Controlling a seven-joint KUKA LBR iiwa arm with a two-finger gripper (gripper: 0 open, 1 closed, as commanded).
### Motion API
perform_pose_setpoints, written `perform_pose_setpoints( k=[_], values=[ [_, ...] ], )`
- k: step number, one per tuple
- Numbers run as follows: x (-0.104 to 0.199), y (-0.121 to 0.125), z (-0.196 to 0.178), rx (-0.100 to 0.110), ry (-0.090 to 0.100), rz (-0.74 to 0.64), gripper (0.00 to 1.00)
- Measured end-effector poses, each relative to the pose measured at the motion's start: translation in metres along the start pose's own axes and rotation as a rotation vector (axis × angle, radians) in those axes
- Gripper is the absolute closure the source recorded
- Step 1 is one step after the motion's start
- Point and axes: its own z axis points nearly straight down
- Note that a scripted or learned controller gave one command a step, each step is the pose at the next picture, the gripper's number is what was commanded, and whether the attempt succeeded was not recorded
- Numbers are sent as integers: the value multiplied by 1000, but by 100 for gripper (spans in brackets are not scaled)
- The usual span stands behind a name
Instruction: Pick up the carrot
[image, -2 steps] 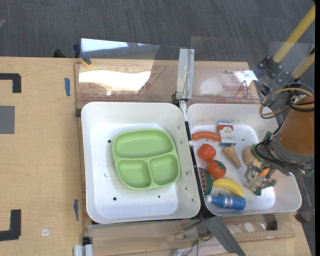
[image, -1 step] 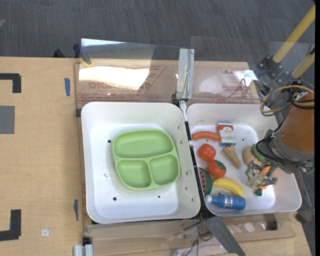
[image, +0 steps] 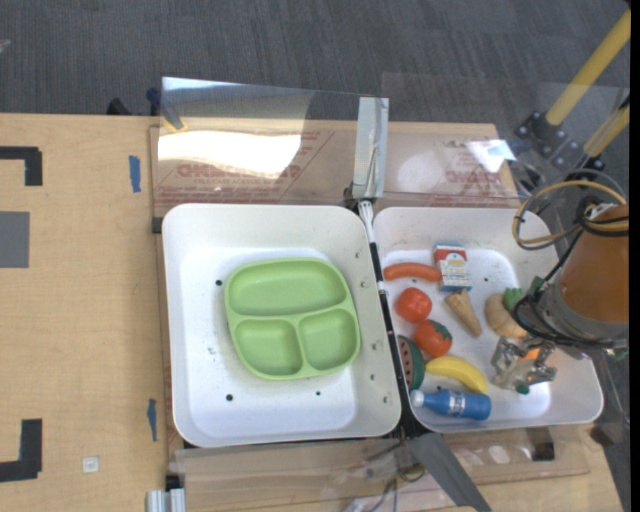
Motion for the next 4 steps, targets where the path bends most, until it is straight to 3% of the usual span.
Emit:
perform_pose_setpoints(
  k=[1, 2, 3, 4],
  values=[
    [-35, 25, -51, -4, 3, 214, 100],
    [-50, 9, -5, -8, 5, -103, 100],
    [-50, 9, -4, -11, 6, -103, 0],
    [-65, 5, 1, 0, 4, -242, 0]
  ],
)
